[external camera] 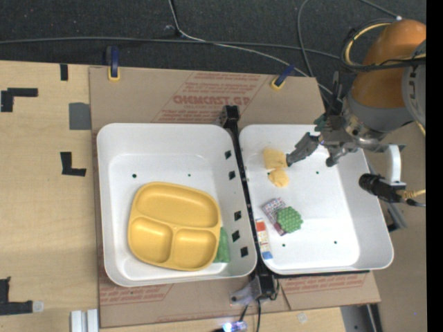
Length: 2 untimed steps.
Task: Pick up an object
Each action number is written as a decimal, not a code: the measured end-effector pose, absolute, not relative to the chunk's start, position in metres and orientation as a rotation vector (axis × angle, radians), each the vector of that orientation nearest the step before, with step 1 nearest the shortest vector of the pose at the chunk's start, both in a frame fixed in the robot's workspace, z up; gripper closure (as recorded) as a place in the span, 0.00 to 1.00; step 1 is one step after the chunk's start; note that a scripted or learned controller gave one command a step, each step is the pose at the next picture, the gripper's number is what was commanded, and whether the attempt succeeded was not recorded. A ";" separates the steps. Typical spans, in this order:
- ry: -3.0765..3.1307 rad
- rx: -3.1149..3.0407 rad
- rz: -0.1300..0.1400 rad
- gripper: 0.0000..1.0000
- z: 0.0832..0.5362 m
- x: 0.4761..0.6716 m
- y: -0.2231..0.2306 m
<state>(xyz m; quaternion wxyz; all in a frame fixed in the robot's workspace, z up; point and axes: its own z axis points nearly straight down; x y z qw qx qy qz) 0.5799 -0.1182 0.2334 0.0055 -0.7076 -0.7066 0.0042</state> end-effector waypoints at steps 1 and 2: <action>-2.222 -2.219 0.002 0.00 0.240 0.582 -0.118; -2.219 -2.218 0.007 0.00 0.176 0.583 -0.121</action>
